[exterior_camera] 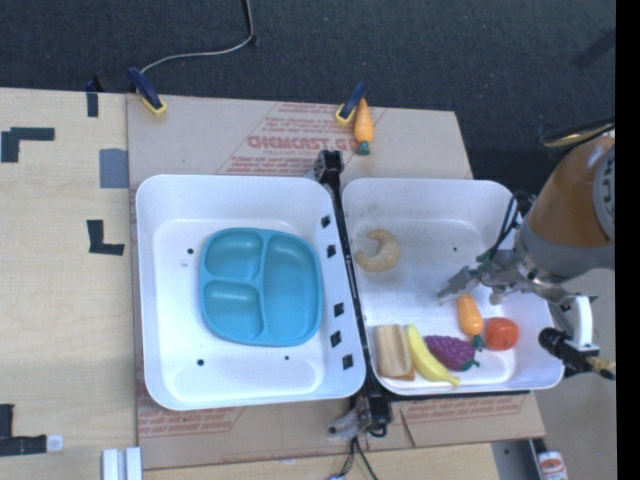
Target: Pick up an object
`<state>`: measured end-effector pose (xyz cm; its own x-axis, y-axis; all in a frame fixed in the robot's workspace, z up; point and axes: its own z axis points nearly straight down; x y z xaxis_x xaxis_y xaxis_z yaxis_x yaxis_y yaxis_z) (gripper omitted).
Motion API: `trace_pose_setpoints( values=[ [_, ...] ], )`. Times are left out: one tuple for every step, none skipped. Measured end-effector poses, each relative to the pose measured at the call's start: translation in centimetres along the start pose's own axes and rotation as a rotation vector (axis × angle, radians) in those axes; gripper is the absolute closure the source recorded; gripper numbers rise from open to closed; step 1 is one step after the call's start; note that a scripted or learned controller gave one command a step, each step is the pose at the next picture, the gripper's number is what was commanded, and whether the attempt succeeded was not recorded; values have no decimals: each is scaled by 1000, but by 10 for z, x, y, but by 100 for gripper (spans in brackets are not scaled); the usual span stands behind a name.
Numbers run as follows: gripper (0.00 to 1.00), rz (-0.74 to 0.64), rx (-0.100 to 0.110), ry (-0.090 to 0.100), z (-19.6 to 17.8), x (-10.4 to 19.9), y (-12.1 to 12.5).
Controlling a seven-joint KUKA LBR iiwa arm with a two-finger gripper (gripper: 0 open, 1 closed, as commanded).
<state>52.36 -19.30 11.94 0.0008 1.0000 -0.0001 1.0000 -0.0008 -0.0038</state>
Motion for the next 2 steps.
trace_pose_setpoints(
  values=[
    [0,-2,-8,-2,33,4,-16],
    [100,-1,-8,-3,23,3,-16]
  ],
)
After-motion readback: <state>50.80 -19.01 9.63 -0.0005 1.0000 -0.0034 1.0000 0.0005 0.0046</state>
